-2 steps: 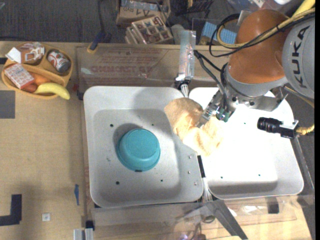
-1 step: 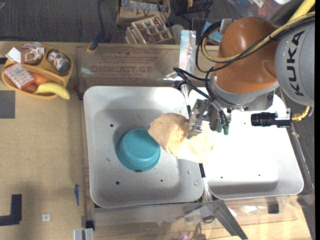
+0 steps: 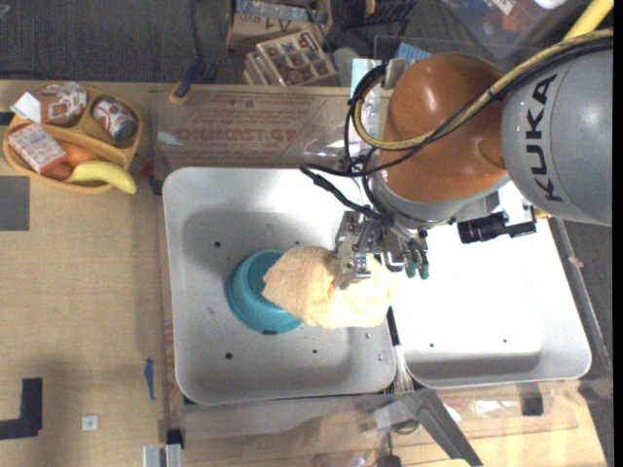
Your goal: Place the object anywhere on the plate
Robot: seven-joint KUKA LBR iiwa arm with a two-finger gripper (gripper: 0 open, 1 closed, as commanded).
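The arm (image 3: 506,134) reaches in from the right, its orange band over the seam between the two white bins, and the gripper (image 3: 375,261) hangs low over the right part of the left bin (image 3: 195,212). A pale yellow cloth (image 3: 316,288) lies bunched in that bin, toward its right wall and a little nearer the front edge than the back. The gripper's tip meets the cloth's upper right edge, where a fold of it rises toward the metal; how the jaws stand cannot be told, since the wrist hardware hides the tips, and whether any cloth sits between them is not clear either. A teal plate (image 3: 251,295) rests on the bin floor just left of the cloth, tilted or seen at a slant, and the cloth's left part overlaps the plate's right side, while the rest of the cloth spreads on the bin floor to the right. The right bin (image 3: 506,329) sits beside it, touching along the shared edge. At the bench's far left corner stands a yellow tray (image 3: 19,154) holding a banana (image 3: 102,174), a small box (image 3: 34,147) and other toy food. Cardboard (image 3: 243,129) lies flat behind the left bin's back edge.
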